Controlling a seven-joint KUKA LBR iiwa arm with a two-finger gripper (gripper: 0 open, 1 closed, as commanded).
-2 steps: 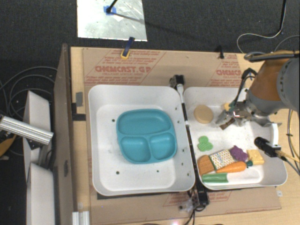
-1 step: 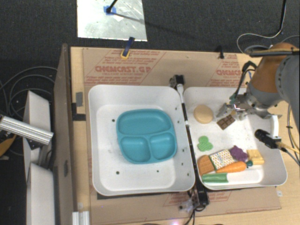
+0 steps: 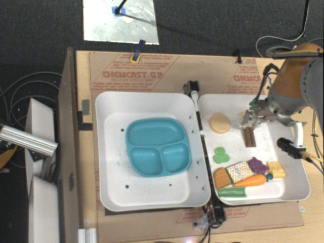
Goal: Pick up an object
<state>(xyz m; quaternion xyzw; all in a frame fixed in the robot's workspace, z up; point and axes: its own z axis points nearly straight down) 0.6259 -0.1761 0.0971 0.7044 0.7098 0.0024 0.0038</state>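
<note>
Tan bench (image 3: 152,72) on dark floor, two white bins (image 3: 109,151). Gripper (image 3: 251,116) above brown chocolate bar (image 3: 249,136), flat, slim, in right bin; claw width unclear.

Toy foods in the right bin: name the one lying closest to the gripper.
The brown chocolate bar, lying just below the gripper. The round tan cookie sits farther left; the other foods cluster near the bin's front.

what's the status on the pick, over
Gripper low in right bin, just above the brown bar. Nothing seen held. Tan round piece close beside. Toy food pile sits nearer the front.
</note>
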